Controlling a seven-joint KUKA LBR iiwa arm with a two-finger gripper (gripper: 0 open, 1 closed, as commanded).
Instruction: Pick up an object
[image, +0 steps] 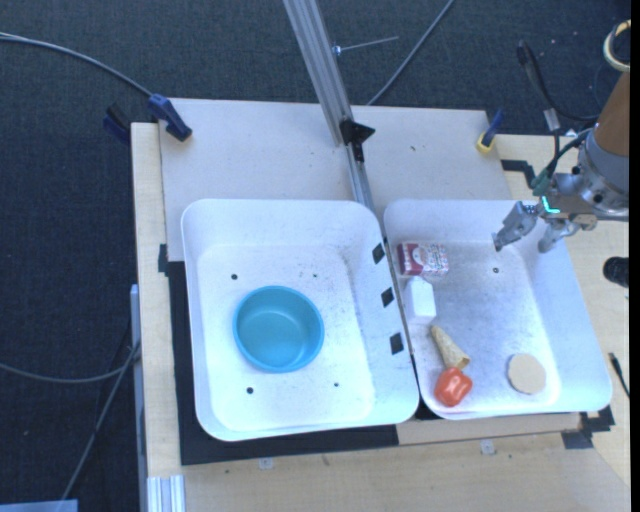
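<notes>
Two shallow white bins sat side by side on the bench (260, 160). The left bin (210, 230) held a blue bowl (279, 328), upright, a little toward 8 o'clock of the bin's centre and well apart from every wall. A metal pole (325, 75) ran from 12 o'clock down to the seam between the bins.

The right bin (575, 320) held five objects. A red-and-white packet (422, 260) lay near its 10 o'clock corner; a small white block (421, 299) lay just below it, at 6 o'clock of the packet. A tan cone (449, 346) lay tilted near the bin's 7 o'clock side, its lower end touching or just beside a red object (453, 387). A round tan disc (526, 374) lay at 5 o'clock, well apart from the red object.

The claw (532, 231) hung over the bin's 1 o'clock corner, its two fingers spread apart with nothing between them, well apart from all five objects. The arm (610, 150) entered from 3 o'clock.
</notes>
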